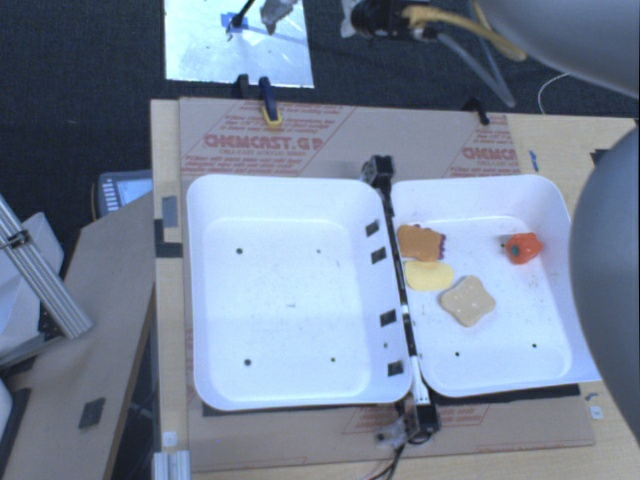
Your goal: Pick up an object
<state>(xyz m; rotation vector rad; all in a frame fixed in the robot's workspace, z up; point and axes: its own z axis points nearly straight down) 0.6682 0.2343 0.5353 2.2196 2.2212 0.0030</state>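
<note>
Hand (281, 0): beyond the desk's (166, 168) far edge, over a shiny sheet (205, 38); how far open cannot be told.
Right bin (545, 193): orange-brown piece (420, 242), yellow disc (428, 276), tan slice (467, 301), possibly toy bread; orange-red item (522, 248) further right.
Left bin (200, 193): alongside.

Four items for me to pick from, all in the bin (545, 193) on the view's right. An orange-brown slab (419, 242) with a purple edge lies flat near the centre wall. A pale yellow disc (428, 276) lies flat just below it, touching or nearly so. A tan toast slice (467, 301) lies flat, touching the disc's lower right edge. A small orange-red pepper (522, 248) sits apart, toward the far right side.
</note>
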